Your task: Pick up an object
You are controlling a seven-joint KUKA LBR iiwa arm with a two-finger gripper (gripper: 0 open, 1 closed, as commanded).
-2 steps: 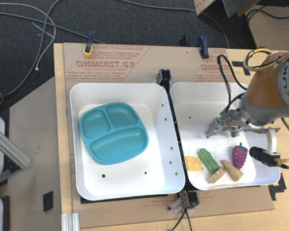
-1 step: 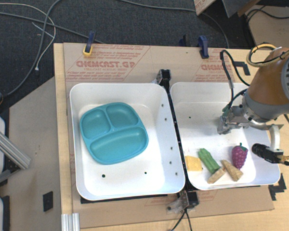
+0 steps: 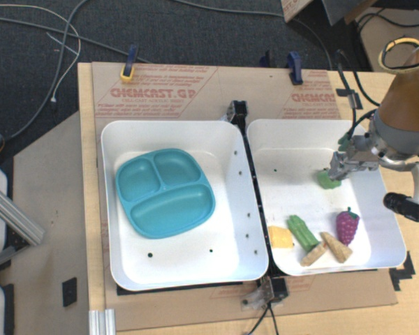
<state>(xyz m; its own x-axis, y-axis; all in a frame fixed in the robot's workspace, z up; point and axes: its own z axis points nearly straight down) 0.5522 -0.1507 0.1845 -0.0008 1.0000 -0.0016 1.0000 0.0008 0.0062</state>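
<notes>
Camera view: the hand (image 3: 339, 169) is low in the right bin (image 3: 293, 142), near its right wall, just above a green object (image 3: 328, 181); how far it is open I cannot tell. Along that bin's front edge lie a yellow piece (image 3: 281, 237), a green vegetable (image 3: 303, 232), two tan sticks (image 3: 326, 250) and purple grapes (image 3: 347, 226). The left bin (image 3: 126, 257) holds a teal divided plate (image 3: 165, 192).

The arm (image 3: 405, 110) wears a broad orange band above a grey wrist — black cables loop beside it, metal-grey gripper (image 3: 341, 167) below.
</notes>
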